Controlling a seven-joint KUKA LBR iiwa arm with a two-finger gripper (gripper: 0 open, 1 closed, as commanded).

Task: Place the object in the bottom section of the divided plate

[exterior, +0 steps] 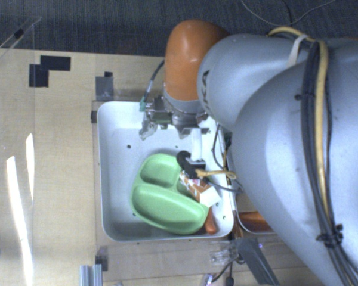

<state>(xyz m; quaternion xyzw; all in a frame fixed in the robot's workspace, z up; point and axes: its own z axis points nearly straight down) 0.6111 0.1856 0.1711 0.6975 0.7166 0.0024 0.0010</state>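
A green divided plate [167,196] lies in the left white bin [116,159], with a smaller section at the top and a larger one at the bottom; both sections look bare. A small brown and white object [198,189] sits against the plate's right edge, partly hidden by the robot's cabling. An orange object [210,224] lies by the plate's lower right corner. My gripper [165,128] hangs over the bin's far end, above the plate's top section, open, with bare bin floor showing between its fingers [148,128].
The arm's large grey body covers the right half of the view and most of the right bin [256,222]. The bin's left part beside the plate is bare white floor. Pale bench surface lies to the left.
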